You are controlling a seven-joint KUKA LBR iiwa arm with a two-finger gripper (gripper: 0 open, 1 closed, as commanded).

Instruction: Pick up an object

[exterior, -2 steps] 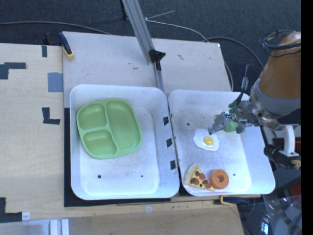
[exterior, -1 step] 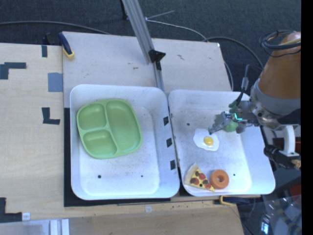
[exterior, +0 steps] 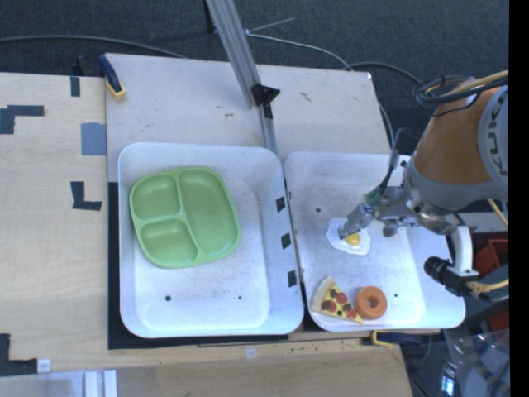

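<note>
Gripper [exterior: 358, 226] sits low over the fried egg [exterior: 350, 240] mid right bin [exterior: 331, 172], I judge for a top grasp; I cannot tell its opening. Pizza slice [exterior: 334, 300] and donut [exterior: 372, 302] lie near the bin's front edge.

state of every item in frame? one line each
green divided plate: flat in left bin, upright, compartments bare
fried egg toy: flat in right bin, gripper right above it
pizza slice toy: flat at right bin's near edge, untouched
donut toy: flat beside the pizza slice, untouched
gripper: low over the egg; grasp cannot be judged
</note>
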